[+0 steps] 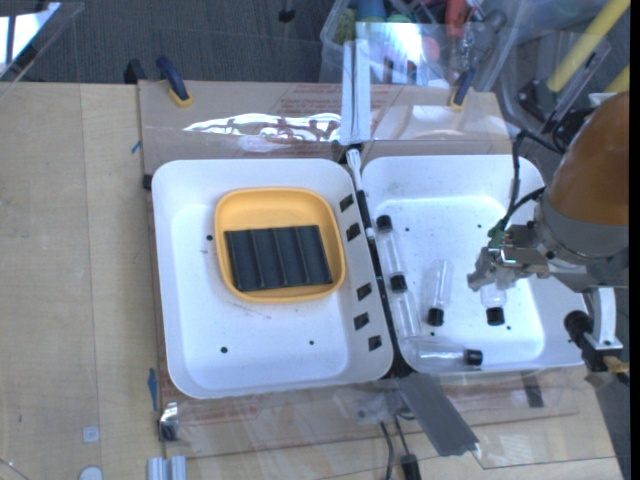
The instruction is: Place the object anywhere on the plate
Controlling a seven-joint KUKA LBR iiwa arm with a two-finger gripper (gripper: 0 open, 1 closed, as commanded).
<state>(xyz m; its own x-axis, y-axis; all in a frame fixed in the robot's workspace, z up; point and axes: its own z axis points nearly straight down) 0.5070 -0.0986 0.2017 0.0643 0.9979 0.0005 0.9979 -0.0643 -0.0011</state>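
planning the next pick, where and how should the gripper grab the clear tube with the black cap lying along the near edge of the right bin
Probably mid-body on the clear tube, coming straight down from above. It lies flat, roughly parallel to the right bin's near wall, black cap toward the arm's side. Fingers should close across its narrow width, one toward the wall, one toward the bin's middle. The wall looks close, so that finger may have little room.

**Off-task clutter**

Two white bins sit side by side on the tabletop. A clear tote of bright items stands behind them. Blue clamps grip the back board.
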